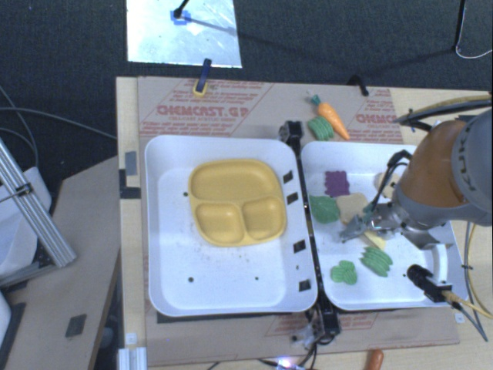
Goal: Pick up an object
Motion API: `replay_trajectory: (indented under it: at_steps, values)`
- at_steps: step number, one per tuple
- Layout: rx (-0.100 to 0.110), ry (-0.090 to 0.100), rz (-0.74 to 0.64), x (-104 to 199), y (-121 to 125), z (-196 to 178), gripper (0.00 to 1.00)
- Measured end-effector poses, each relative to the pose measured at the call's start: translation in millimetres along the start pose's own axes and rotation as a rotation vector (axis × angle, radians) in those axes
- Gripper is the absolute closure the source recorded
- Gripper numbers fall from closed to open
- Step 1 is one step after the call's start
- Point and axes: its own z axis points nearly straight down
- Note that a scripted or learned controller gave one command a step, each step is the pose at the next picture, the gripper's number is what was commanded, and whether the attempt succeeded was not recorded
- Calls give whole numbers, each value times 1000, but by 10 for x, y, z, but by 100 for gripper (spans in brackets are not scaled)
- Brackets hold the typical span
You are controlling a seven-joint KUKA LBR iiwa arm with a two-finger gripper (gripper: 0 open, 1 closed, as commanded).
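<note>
End effector (356,228) is seen low in the right bin (339,154), amid crowded toy food: tan piece (352,204), dark green piece (323,209), yellow piece (375,240); finger state cannot be told. Risk judged: neighbours could be nudged or two pieces pinched at once, so the grasp may slip.

Arm (454,179): cut off at the right edge.
Yellow piece (375,240): partly hidden beneath the gripper (356,228).
Orange object (374,358): cut by the bottom edge.
</note>
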Motion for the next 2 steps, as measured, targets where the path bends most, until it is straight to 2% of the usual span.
replay_trajectory:
  at_steps: [1,2]
  values:
    - [-3,-5,7,-580,439,-323,0]
    - [0,-2,1,-815,1021,-9,0]
